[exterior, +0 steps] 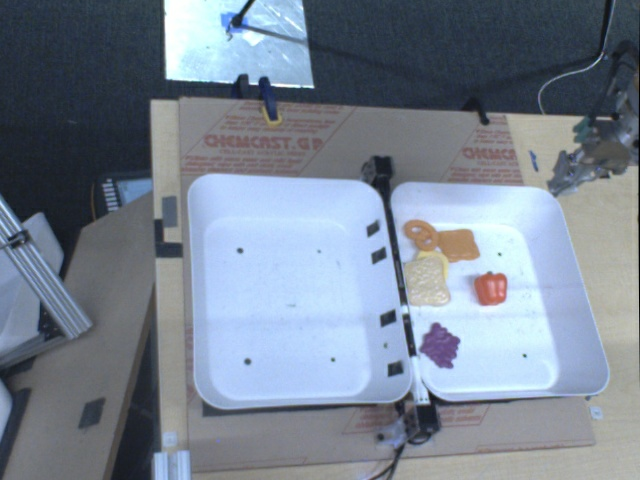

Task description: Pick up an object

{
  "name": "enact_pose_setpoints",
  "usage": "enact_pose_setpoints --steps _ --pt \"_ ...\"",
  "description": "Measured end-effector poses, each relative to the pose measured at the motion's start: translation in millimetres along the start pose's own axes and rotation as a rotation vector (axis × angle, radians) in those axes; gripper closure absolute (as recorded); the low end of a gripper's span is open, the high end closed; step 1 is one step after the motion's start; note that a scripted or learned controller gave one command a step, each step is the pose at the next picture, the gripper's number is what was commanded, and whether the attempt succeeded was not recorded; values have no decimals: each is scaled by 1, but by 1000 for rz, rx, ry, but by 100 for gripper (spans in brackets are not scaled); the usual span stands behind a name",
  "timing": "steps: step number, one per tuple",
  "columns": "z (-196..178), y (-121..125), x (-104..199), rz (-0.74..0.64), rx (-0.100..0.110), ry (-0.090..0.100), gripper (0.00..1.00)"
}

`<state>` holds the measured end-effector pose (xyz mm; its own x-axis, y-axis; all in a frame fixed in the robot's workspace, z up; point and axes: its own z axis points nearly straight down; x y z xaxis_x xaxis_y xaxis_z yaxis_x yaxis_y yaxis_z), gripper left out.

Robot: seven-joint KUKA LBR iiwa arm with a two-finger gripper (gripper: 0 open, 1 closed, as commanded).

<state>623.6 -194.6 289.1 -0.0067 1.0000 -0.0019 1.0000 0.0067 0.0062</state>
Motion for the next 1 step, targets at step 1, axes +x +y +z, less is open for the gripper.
enact_pose_setpoints --steps 1 --pt "-71 -93 35 3 5 3 100"
